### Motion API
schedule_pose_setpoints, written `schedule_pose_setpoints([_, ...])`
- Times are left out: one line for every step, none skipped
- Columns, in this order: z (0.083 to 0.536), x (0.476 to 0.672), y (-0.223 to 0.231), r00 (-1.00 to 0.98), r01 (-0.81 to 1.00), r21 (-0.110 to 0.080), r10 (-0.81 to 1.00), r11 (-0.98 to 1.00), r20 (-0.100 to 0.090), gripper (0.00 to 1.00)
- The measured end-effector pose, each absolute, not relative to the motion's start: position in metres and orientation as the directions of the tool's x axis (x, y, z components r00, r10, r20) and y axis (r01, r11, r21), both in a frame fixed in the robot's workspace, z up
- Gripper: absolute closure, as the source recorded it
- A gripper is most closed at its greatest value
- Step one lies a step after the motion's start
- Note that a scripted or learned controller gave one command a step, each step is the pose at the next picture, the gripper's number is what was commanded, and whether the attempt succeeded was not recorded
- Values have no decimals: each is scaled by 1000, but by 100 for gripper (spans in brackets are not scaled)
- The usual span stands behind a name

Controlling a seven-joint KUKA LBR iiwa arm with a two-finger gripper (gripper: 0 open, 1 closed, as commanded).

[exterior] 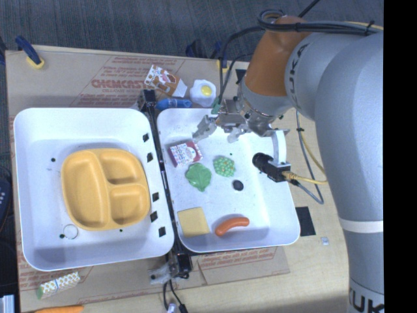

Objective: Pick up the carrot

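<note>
The carrot (232, 225) is a short orange piece lying flat near the front edge of the right bin (287, 222), just right of a yellow slab (193, 221). My gripper (219, 131) hangs over the back part of that bin, well behind the carrot and a little to its left. Its two fingers (202, 129) are spread apart with nothing between them. The grey arm with its orange band (273, 51) reaches in from the right.
Also in the right bin are a red-and-white packet (184, 152), a green leafy piece (199, 176), a green bumpy ball (224, 166) and a small black disc (238, 186). A yellow divided plate (104, 189) lies in the left bin (32, 175). A toy egg (204, 91) sits behind the bins.
</note>
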State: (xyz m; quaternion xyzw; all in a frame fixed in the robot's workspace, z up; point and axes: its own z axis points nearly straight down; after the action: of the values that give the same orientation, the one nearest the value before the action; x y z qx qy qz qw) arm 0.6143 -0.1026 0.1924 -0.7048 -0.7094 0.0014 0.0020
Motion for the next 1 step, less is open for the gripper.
schedule_pose_setpoints([129, 564, -94, 68, 998, -7, 998, -68, 0, 0])
